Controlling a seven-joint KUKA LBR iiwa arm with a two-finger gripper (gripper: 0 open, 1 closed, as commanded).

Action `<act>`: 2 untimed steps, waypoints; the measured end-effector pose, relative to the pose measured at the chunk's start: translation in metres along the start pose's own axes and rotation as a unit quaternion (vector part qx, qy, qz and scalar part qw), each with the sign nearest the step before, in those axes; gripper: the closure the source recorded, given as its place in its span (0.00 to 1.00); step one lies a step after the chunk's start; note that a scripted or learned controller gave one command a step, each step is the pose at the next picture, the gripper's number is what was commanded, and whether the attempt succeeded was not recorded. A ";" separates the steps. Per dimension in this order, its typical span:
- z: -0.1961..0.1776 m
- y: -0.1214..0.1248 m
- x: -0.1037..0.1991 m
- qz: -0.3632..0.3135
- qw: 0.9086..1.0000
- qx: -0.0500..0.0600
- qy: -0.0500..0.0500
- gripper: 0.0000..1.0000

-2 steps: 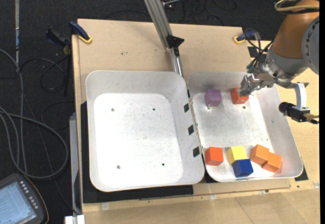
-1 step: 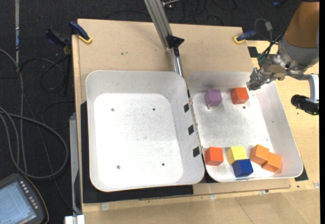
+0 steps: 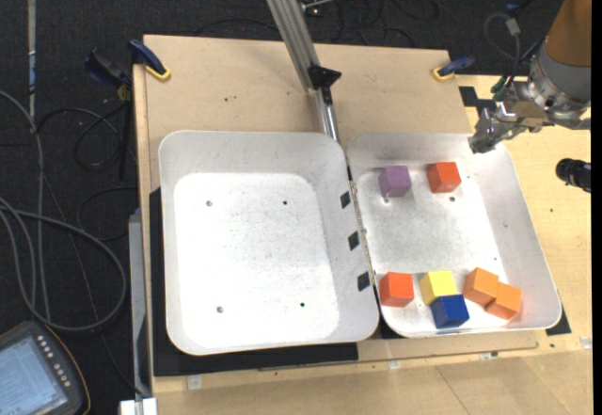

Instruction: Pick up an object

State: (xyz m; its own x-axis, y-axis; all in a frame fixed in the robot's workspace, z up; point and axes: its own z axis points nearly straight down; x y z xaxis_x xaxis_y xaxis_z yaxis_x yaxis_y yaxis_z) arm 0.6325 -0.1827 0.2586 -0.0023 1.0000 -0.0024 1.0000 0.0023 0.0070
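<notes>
We see the gripper (image 3: 485, 138) over the right bin's (image 3: 527, 220) far right corner, finger state unclear; nearest block, the red-orange cube (image 3: 443, 177), lies just left and below.

- The bench (image 3: 245, 84) is a tan board, bare along its far side.
- Two shallow white bins sit on it side by side, touching: left bin (image 3: 179, 215), right bin (image 3: 513, 206).
- Blue-and-yellow clamps (image 3: 149, 60) grip its far corners.
</notes>
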 end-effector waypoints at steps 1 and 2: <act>0.012 -0.008 0.047 -0.002 1.000 0.004 0.002 1.00; 0.008 -0.007 0.097 -0.003 1.000 0.004 0.002 1.00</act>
State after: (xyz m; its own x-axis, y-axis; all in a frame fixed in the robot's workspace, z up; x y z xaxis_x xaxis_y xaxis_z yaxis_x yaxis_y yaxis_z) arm 0.6254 -0.0854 0.2503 -0.0077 1.0000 0.0011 1.0000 0.0077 -0.0004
